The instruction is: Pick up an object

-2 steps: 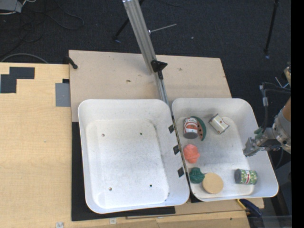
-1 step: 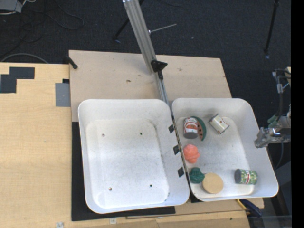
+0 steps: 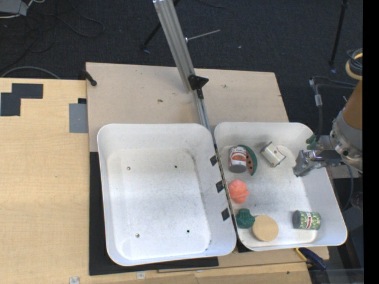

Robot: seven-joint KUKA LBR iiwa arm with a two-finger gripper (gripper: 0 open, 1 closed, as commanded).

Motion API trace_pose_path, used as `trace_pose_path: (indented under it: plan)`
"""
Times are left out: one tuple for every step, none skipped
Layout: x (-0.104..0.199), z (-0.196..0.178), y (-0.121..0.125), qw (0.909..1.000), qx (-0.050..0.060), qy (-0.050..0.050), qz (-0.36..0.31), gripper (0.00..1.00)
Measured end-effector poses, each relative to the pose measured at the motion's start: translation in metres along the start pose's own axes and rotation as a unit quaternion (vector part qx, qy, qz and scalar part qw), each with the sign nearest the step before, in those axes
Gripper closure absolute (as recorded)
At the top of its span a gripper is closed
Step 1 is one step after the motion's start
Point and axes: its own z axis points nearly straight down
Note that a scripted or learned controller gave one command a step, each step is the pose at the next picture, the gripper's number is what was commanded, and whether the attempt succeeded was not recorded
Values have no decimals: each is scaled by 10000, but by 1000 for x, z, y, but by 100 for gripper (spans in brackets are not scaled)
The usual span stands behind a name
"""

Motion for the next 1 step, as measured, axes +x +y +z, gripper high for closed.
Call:
trace_pose_path:
  plan:
    - [50, -2, 11, 10000, 2, -1, 5, 100]
